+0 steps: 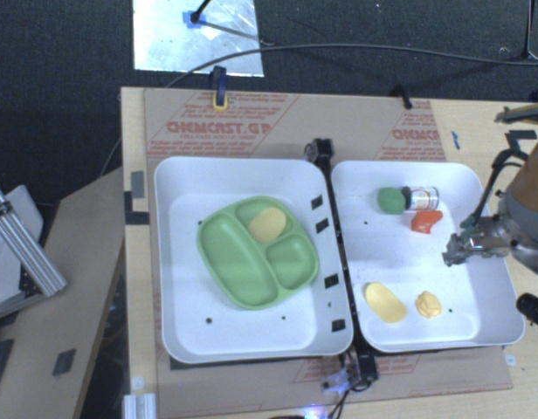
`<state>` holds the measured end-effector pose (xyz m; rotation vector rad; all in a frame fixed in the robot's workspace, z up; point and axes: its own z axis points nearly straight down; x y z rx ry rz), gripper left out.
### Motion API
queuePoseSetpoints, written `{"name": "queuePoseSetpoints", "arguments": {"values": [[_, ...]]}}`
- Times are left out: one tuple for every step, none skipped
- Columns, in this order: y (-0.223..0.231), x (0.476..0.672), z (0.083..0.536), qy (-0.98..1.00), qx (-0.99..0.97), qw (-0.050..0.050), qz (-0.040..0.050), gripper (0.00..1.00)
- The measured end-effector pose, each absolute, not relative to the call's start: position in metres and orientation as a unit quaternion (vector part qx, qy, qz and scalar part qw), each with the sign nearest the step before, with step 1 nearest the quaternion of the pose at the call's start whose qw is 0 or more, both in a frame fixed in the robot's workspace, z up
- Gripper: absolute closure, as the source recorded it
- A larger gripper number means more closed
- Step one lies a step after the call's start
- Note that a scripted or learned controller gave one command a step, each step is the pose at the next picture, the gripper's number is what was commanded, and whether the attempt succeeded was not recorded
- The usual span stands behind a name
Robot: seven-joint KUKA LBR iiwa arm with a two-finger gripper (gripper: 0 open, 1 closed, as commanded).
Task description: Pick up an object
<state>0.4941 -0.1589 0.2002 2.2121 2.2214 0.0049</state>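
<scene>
While the tool (457, 250) hangs at the right bin's (479, 330) right edge, grip unreadable, it should centre squarely above the orange piece (426, 222).

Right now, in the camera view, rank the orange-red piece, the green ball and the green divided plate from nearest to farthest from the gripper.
From the gripper:
1. Orange-red piece, right bin, just up-left of it.
2. Green ball, right bin, farther up-left.
3. Green divided plate, left bin, across the divider.

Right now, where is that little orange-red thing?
The orange-red piece lies in the right bin, toward its far side, just below the small metal can and right of the green ball.
</scene>
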Motion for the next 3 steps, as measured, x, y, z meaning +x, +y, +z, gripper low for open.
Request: {"name": "queuePoseSetpoints", "arguments": {"values": [[-0.159, 0.496, 0.211, 0.709, 0.705, 0.002, 0.001, 1.0], [-0.113, 0.513, 0.222, 0.711, 0.704, 0.001, 0.0015, 1.0], [-0.067, 0.539, 0.233, 0.71, 0.704, 0.002, 0.0019, 1.0]]}}
